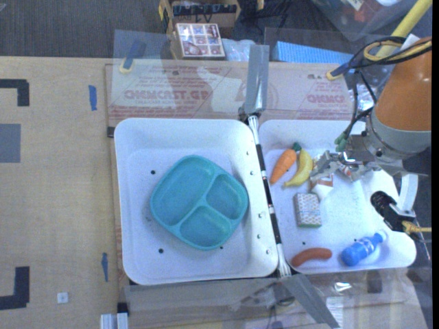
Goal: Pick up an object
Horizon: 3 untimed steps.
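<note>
Overhead view of the bench [55, 184] with its two shallow white bins set side by side. The left bin [130, 136] held one thing, a teal plate [199, 201] with three compartments, which lay flat near the bin's middle. The right bin [350, 218] held the loose objects. An orange carrot [282, 165] with a green top and a yellow banana [301, 170] lay touching along their lengths in the upper left part of this bin, the carrot nearer the dividing wall. Below them lay a small pale patterned packet [308, 210]. A reddish sausage [311, 256] lay by the near rim, and a blue bottle [361, 249] with a white cap lay to its right, close to the near right corner.

The arm [405, 101], grey with an orange band, reached in from the right. Its gripper [331, 164] was low over the upper part of the right bin, just beside the banana on the banana's right. A small white and red item [323, 181] showed directly beneath it, too small to identify. Whether the gripper was wide, narrow or closed on anything could not be told from this view, and no object was seen lifted clear of the bin floor
</note>
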{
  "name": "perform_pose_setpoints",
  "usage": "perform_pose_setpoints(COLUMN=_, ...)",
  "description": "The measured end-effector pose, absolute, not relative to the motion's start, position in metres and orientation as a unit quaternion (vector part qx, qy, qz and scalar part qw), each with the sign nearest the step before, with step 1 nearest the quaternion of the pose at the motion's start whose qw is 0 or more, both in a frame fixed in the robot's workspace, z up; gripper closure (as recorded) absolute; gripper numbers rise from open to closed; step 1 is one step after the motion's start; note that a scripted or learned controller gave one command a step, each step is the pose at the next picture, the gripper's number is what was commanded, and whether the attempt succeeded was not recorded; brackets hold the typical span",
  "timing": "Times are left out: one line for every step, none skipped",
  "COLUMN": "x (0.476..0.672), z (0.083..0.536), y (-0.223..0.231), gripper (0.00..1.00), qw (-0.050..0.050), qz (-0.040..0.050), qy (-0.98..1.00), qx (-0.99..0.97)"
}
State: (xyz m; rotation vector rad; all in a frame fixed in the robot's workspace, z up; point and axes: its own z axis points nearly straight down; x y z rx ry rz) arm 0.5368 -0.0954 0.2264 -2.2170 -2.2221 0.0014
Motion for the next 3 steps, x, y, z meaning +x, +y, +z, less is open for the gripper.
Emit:
perform_pose_setpoints(x=0.581, z=0.115, y=-0.099, gripper=0.00, qw=-0.017, qz=-0.0100, qy=-0.747, qx=-0.665)
perform_pose_setpoints(x=0.652, z=0.108, y=-0.115, gripper=0.00, qw=-0.011, qz=-0.0012, qy=-0.778, qx=-0.628)
perform_pose_setpoints(x=0.651, z=0.117, y=-0.115, gripper=1.00, qw=-0.009, qz=0.0001, qy=-0.778, qx=-0.628)
